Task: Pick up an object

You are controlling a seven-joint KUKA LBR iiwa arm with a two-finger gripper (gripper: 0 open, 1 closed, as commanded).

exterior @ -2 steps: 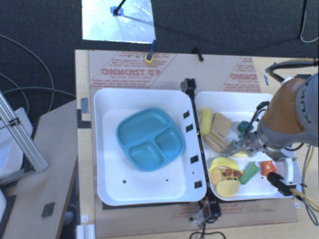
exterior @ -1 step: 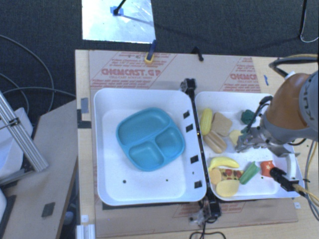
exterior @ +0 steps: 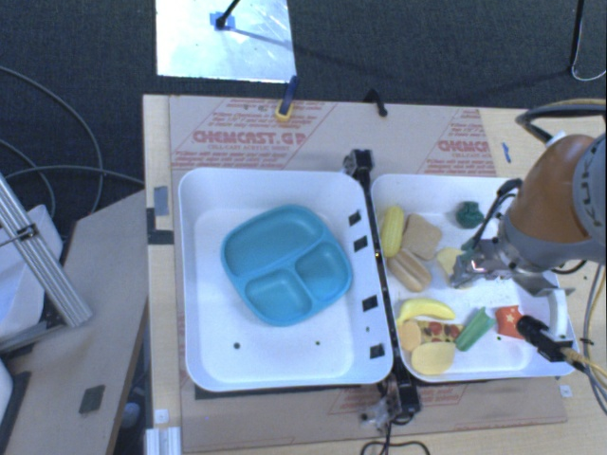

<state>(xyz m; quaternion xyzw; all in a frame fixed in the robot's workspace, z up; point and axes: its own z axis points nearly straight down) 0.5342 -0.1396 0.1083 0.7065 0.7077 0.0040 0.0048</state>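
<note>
The right bin point(exterior: 493, 183) holds several toy foods. A yellow corn cob point(exterior: 391, 230), a tan bread slice point(exterior: 423, 236) and a brown bun point(exterior: 410, 271) lie at its left. A banana point(exterior: 427, 308), a pizza-like piece point(exterior: 432, 332) and a yellow wedge point(exterior: 433, 358) lie at the front. A green pepper point(exterior: 473, 330) and a red piece point(exterior: 509, 320) sit front right, and a dark green piece point(exterior: 469, 214) sits at the back. My gripper point(exterior: 468, 265) hangs low over the bin's middle, right beside a pale yellow piece point(exterior: 447, 259). Nothing shows between its fingers.
The left bin point(exterior: 209, 349) holds a blue divided plate point(exterior: 285, 263). A black divider with clips point(exterior: 370, 254) runs between the bins. A shiny sheet point(exterior: 223, 27) lies on the floor behind the bench. A yellow clip point(exterior: 285, 112) sits at the cardboard's back edge.
</note>
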